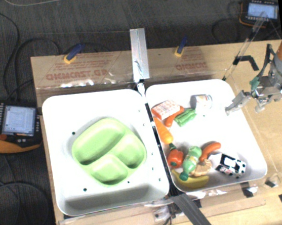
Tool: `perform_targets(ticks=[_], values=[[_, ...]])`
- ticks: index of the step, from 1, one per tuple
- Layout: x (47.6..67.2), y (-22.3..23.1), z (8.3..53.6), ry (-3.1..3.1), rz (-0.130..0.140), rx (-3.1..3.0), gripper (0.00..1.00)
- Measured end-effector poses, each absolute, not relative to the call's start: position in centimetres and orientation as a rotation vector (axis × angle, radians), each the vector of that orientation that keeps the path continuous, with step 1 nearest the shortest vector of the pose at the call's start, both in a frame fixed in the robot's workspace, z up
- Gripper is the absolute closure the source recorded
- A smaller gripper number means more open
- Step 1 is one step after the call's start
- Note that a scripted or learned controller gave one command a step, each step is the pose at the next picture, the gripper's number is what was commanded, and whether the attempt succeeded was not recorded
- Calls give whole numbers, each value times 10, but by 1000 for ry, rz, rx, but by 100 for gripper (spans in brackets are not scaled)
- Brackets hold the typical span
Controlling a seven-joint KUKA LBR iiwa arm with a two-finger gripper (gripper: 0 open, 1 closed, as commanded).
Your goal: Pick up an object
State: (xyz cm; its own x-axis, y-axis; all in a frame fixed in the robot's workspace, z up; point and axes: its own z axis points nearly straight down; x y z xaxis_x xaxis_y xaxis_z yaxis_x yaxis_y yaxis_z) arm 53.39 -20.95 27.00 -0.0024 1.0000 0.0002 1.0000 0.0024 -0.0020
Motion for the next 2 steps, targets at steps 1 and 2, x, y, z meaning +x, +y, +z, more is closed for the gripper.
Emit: perform_targets(ticks=[1,2], values=[[490,-189,108,-2194,0,-2245,0],[501,-204,93,-2204,-8,-2230,0]])
